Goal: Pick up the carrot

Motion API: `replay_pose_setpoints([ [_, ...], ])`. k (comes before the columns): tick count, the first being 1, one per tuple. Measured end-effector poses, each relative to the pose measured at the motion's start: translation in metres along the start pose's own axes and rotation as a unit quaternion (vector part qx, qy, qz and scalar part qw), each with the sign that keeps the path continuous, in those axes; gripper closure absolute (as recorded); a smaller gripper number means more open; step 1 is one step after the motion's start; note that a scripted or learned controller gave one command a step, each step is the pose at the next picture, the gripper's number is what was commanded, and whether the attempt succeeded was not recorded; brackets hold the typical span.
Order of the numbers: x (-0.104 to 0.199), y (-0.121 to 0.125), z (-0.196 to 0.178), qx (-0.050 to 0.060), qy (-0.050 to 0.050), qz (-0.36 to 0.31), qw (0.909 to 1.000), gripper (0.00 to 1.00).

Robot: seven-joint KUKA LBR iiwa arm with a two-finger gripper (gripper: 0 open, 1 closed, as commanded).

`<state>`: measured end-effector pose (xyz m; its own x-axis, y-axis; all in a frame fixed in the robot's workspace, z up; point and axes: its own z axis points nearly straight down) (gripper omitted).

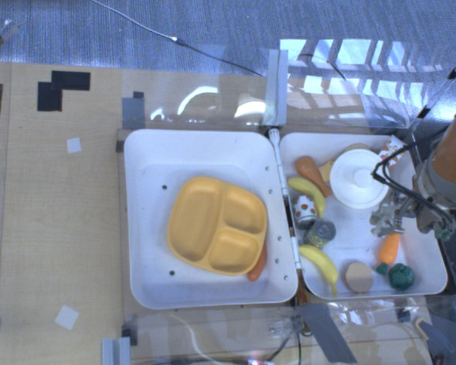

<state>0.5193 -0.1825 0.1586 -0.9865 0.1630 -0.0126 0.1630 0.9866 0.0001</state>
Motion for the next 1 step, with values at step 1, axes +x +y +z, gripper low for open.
replay_pose_setpoints([
  [1, 0.0287, -0.0152, 0.0327, 0.0, 0.003, -0.126, 0.992, 1.0],
])
